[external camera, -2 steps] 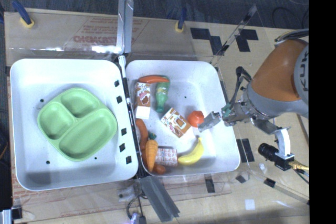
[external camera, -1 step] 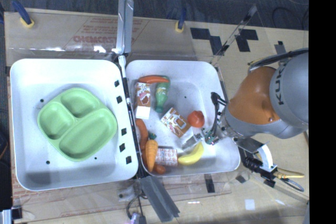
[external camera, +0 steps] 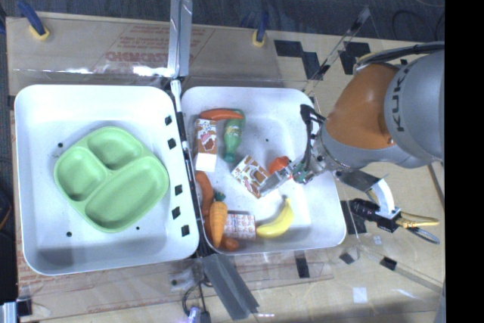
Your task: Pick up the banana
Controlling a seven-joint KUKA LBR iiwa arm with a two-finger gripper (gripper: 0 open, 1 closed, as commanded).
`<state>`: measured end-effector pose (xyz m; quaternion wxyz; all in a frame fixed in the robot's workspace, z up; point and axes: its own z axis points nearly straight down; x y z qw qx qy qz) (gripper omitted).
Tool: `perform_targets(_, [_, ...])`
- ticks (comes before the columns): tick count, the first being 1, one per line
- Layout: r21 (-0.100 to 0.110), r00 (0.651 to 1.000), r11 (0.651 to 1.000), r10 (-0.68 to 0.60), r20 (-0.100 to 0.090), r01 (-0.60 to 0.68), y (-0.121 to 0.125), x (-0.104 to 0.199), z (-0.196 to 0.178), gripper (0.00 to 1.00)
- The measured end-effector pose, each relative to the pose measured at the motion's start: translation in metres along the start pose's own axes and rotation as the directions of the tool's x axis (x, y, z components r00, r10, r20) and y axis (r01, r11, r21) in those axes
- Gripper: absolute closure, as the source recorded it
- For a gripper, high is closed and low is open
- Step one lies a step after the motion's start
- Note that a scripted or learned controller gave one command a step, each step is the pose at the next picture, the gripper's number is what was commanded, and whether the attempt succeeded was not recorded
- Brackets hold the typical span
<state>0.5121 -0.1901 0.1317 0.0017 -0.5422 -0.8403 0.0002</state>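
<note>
1. Lying in the right white bin (external camera: 318, 227) near its front wall, the curved yellow banana (external camera: 277, 222) rests just beside a small printed carton (external camera: 240, 223) and an orange toy carrot (external camera: 218, 219).
2. Above the banana, apart from it, the claw (external camera: 296, 174) hangs by a red-and-white packet (external camera: 253, 176); I cannot tell whether it is clenched or released.
3. A green divided plastic plate (external camera: 112, 178) sits in the left white bin (external camera: 38, 238) on the tabletop (external camera: 423, 261).

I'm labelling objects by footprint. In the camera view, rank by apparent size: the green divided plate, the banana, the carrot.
1. green divided plate, by far the largest.
2. and 3. banana and carrot look alike in size, so I won't rank them.
</note>
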Motion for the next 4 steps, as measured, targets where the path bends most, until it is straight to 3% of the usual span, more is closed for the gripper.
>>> perform_targets(1, [-0.001,1.0,1.0,0.019,0.0,-0.019,-0.04,-0.004,0.041,0.0])
perform_targets(2, [0.0,1.0,1.0,0.014,0.0,-0.014,-0.039,-0.004,0.033,1.0])
perform_targets(3, [-0.001,0.979,0.979,-0.206,0.003,0.206,0.048,-0.044,0.032,1.0])
perform_targets(4, [-0.001,0.998,0.998,0.055,0.002,-0.055,0.079,-0.019,-0.099,1.0])
